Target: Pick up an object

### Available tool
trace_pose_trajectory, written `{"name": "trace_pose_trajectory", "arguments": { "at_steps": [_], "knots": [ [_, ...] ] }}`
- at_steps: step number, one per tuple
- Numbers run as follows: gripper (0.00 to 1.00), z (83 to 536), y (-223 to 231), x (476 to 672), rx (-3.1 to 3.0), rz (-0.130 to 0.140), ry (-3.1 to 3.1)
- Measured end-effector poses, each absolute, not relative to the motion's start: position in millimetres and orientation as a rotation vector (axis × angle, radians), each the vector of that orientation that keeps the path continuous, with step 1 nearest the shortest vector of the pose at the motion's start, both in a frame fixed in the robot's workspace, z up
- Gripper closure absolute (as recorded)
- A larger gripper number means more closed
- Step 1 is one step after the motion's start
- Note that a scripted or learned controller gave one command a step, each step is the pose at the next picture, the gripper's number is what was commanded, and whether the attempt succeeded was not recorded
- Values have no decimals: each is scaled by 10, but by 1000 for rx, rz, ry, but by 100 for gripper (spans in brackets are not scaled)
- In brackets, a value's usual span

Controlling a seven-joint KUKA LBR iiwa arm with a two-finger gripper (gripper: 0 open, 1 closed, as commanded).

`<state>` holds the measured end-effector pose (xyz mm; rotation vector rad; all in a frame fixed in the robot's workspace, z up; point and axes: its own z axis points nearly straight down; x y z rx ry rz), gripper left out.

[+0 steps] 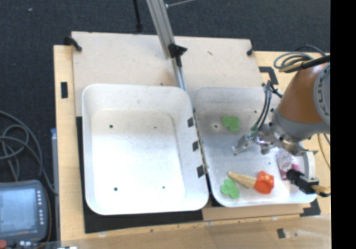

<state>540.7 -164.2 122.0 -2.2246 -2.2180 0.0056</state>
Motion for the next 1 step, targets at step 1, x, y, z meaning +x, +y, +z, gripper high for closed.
{"name": "trace_pose_trajectory", "arguments": {
  "at_steps": [1],
  "knots": [
    [0, 999, -1659, 5404, -2227, 5, -2217]
  ]
}}
